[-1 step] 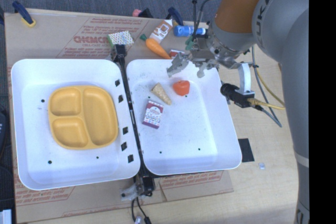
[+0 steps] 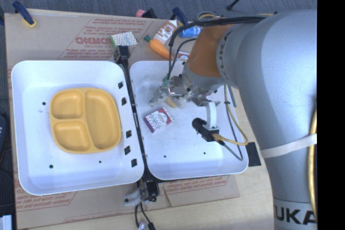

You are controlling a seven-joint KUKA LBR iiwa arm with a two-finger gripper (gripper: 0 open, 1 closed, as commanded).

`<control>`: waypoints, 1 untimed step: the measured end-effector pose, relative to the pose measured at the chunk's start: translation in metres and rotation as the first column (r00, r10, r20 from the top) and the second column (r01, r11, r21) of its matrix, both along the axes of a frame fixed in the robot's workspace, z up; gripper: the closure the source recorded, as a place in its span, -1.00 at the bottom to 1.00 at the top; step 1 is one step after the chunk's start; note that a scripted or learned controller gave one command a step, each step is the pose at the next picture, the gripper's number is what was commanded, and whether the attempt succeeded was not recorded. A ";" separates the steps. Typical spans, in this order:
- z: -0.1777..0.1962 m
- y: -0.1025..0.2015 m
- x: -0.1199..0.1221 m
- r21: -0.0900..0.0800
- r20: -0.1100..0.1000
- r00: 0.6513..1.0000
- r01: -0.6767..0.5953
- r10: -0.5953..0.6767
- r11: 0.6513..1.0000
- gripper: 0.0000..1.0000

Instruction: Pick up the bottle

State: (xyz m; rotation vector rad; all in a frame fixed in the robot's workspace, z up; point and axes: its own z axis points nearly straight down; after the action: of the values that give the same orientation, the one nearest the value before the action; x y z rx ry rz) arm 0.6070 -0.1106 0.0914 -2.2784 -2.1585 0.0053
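The bottle [image 2: 160, 40] is orange with a white label. It lies tilted on the cardboard just beyond the far rim of the right bin [image 2: 178, 167]. My gripper [image 2: 165, 91] hangs low over the far-middle part of the right bin, below the orange wrist band. It is a short way in front of the bottle and apart from it. Nothing shows in its grasp.
A small red and white packet [image 2: 158, 119] lies in the right bin just in front of the gripper. A yellow divided plate [image 2: 85, 119] sits in the left bin [image 2: 32, 169]. A blue object [image 2: 191, 31] and cables lie behind the bottle. A black cable connector [image 2: 204, 130] hangs over the right bin.
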 end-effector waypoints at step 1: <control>0.010 0.000 0.000 -0.001 -0.002 1.000 -0.004 0.004 1.000 1.00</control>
State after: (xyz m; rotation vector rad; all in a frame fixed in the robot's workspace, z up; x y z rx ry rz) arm 0.6071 -0.1106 0.1014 -2.2730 -2.1625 0.0084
